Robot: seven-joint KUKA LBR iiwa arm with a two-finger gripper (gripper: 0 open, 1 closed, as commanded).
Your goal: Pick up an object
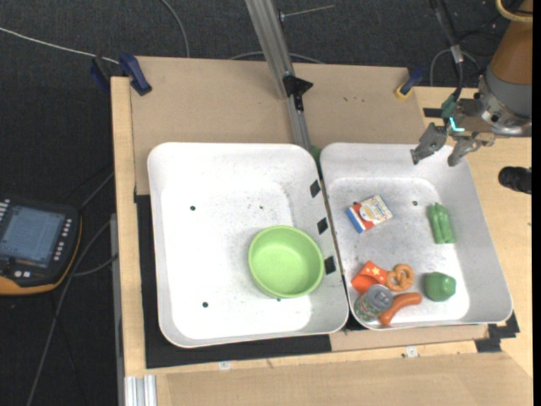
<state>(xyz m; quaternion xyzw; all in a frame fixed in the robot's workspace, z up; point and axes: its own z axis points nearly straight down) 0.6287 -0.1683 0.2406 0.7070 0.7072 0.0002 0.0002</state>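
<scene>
Above far right corner of right bin (pixel 490 299), gripper (pixel 445 150) hangs with fingers spread apart, nothing between them, likely poised ahead of descent. Pickable items lie below on bin floor: small red-white-blue carton (pixel 369 213) near centre, green pod-shaped toy (pixel 439 224) toward right wall, green pepper-like toy (pixel 439 286), pretzel (pixel 401 275), orange piece (pixel 370 274) and sausage (pixel 398 306) clustered at near edge. Left bin (pixel 182 193) holds lime-green bowl (pixel 286 261). No object lifted yet.
</scene>
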